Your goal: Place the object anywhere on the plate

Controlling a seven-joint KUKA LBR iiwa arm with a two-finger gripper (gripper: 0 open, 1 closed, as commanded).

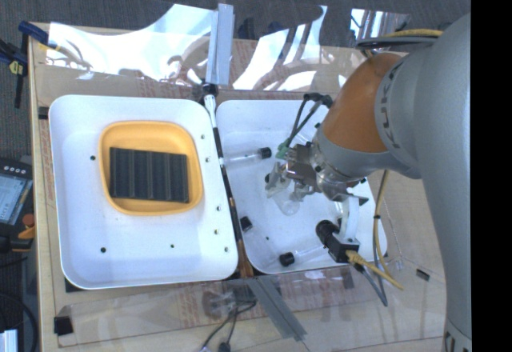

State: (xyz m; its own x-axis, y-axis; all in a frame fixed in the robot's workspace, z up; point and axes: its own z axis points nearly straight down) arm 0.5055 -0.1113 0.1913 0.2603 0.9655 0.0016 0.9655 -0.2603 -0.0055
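Jaws low in right white bin, state unclear. Yellow rounded plate with dark ribbed insert lies at 9 o'clock, in left bin.

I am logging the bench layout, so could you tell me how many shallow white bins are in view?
2. The left bin holds a yellow plate. The right bin sits beside it, under the arm's gripper; the arm covers part of its right side.
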